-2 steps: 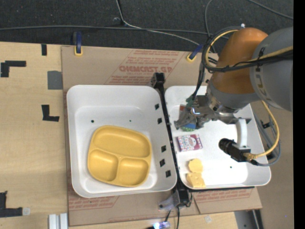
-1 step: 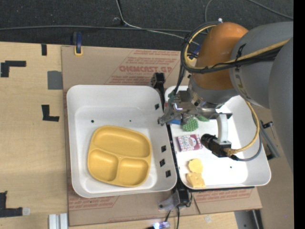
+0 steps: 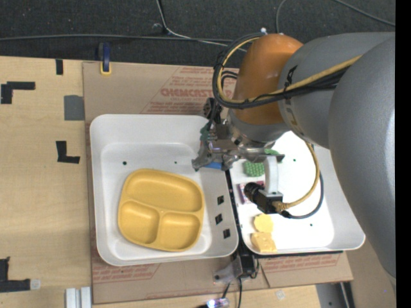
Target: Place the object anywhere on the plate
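i'm seeing the pincer (image 3: 209, 158) hovering over the left bin's (image 3: 103, 172) right wall, beside the yellow divided plate (image 3: 160, 209); its grip state i cannot tell.

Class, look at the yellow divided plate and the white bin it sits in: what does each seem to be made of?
Yellow plate: probably moulded plastic, matte, judging by its soft rounded dividers and even colour. White bin: likely plastic too, smooth with a slight sheen and rounded corners.
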`<state>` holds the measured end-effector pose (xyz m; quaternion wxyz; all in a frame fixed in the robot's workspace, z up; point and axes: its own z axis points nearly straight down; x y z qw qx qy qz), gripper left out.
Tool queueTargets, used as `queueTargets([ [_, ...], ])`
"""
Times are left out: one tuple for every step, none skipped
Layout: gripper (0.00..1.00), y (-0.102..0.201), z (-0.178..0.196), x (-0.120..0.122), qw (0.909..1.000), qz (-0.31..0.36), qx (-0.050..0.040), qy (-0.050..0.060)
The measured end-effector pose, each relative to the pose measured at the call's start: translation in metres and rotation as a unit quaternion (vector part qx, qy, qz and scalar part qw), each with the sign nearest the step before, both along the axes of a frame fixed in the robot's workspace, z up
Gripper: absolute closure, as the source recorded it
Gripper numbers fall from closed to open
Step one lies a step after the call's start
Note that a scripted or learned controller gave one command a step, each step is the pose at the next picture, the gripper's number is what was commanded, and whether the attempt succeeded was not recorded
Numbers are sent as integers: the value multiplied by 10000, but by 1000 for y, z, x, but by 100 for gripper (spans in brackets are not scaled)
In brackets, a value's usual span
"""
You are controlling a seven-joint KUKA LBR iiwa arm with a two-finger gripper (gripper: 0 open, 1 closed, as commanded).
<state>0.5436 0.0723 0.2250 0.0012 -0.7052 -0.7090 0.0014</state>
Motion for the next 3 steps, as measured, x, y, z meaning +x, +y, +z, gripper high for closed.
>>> queueTargets([
  [100,52,-10,18,10000,6,1,-9],
  [100,55,7,6,10000,-16,1,-10],
  [0,55,6,6,10000,-17,-4,-7],
])
